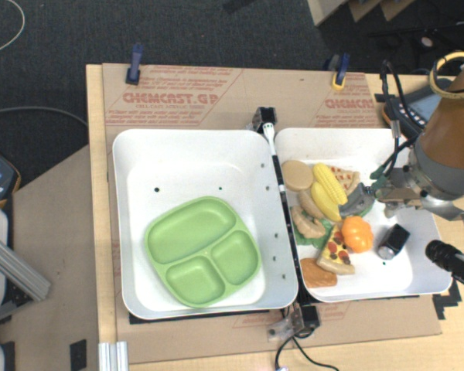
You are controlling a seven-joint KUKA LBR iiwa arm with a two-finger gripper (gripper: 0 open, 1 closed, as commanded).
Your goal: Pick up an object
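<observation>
Grey tool (357, 199), finger state unclear, amid food crowding right bin's (417, 284) left edge.

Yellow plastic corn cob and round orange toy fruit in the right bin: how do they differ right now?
The yellow plastic corn cob is elongated and ribbed, while the round orange toy fruit is a smooth ball. The corn cob lies slanted nearer the bin's far side, resting against a tan round piece; the orange fruit sits nearer the camera, above the pizza slice. The pincer is between them. Both are toy foods in the right white bin.

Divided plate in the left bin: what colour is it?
Light green divided plate, seen clearly in the camera view.
</observation>
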